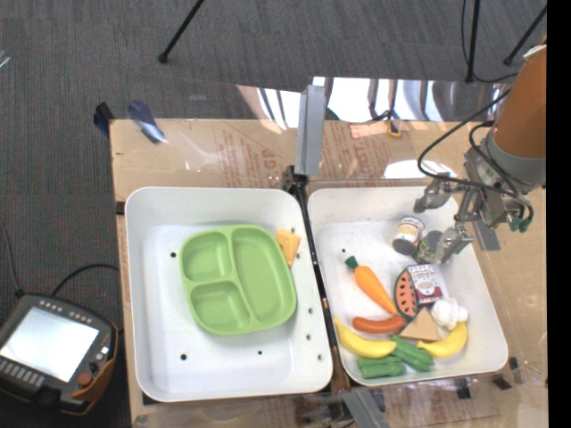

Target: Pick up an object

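Observation:
My gripper (434, 226) hangs over the back of the right bin (492, 315), open, its two fingers spread with nothing between them. A small tin can (409, 233) stands just left of the fingertips. In front of the can lie a carrot (375, 288), a watermelon slice (406, 294) and a pink carton (426, 282). Nearer the front are a red sausage (378, 325), a tan wedge (421, 329), a white garlic bulb (449, 312), two bananas (360, 341) and green pods (398, 357).
The left bin (152, 328) holds a green divided plate (237, 279) and a yellow cheese wedge (287, 243) by its right wall. A grey post (310, 132) stands behind the seam between the bins. A tablet pendant (49, 350) lies on the floor at lower left.

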You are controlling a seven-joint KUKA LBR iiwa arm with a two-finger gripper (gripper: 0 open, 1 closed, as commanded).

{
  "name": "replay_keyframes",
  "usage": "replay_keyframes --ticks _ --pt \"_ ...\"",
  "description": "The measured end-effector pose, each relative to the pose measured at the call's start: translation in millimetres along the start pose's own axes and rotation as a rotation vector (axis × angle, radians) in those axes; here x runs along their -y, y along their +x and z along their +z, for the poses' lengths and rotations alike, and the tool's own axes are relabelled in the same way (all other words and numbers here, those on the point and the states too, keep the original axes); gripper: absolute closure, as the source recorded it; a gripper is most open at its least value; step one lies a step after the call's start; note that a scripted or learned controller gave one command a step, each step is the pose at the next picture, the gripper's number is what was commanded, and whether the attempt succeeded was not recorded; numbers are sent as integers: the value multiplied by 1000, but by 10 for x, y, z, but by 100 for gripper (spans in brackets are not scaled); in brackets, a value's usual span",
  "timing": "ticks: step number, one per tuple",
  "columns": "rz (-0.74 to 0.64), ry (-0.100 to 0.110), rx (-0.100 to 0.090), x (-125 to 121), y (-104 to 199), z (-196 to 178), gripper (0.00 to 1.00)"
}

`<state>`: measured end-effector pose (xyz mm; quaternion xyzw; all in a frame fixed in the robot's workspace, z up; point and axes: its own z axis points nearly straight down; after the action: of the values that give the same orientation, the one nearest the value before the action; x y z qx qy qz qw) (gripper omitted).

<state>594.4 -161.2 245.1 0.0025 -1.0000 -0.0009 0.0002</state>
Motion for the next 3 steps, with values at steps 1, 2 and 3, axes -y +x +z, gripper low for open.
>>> replay_keyframes --ticks 1,2,3 --pt "77 -3 -12 -269 371 1122 0" --pt "153 -1 -6 -524 476 1612 0" --pt "187 1 6 -654 993 1572 0"
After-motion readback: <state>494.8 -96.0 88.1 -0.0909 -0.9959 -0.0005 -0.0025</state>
